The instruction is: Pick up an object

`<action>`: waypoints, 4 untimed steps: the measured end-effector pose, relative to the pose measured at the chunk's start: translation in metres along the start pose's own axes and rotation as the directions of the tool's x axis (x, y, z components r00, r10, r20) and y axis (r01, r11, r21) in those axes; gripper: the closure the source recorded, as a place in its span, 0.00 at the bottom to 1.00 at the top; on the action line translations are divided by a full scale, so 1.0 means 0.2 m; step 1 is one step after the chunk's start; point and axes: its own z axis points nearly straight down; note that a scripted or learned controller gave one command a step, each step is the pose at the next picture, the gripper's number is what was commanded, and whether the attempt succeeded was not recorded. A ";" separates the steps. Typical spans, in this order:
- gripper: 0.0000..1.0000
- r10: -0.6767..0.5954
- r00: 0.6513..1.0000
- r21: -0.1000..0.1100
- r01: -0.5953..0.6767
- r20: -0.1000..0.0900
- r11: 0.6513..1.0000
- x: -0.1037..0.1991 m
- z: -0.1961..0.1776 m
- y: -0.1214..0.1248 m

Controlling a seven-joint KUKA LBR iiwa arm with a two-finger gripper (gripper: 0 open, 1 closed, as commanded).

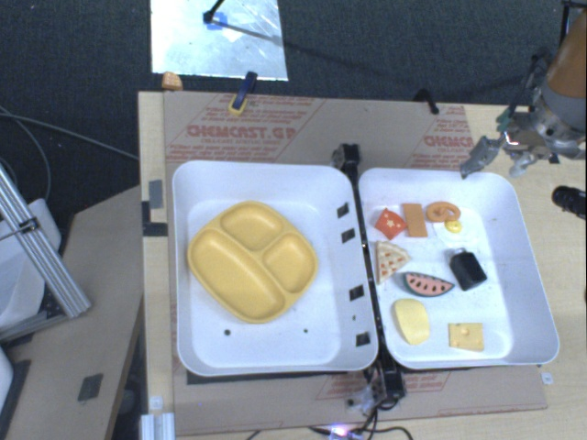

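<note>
The right white bin (527, 273) holds several toy foods. Among them are a red piece (391, 222), a tan slab (415, 219), an orange ring (443, 212), a pizza slice (391, 260), a watermelon slice (428, 285), a black block (468, 269), a yellow oval (412, 321) and a cheese square (466, 336). My gripper (500, 161) hangs over the bin's far right corner, raised above the toys. It is open, with nothing between its fingers.
The left white bin (193, 337) holds a yellow divided plate (253, 260). A black hinge strip (359, 246) runs between the bins. Both bins rest on a cardboard sheet (275, 131). A metal frame (37, 246) stands at the far left.
</note>
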 end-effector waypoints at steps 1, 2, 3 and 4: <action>0.00 0.006 1.000 0.017 -0.006 -0.005 1.000 -0.05 0.62 -0.44; 1.00 0.001 1.000 -0.002 -0.001 0.000 1.000 -0.05 0.53 -0.40; 1.00 -0.008 1.000 -0.004 0.008 -0.003 1.000 0.41 0.13 -0.53; 1.00 0.006 1.000 0.011 -0.006 -0.002 1.000 0.25 0.58 -0.80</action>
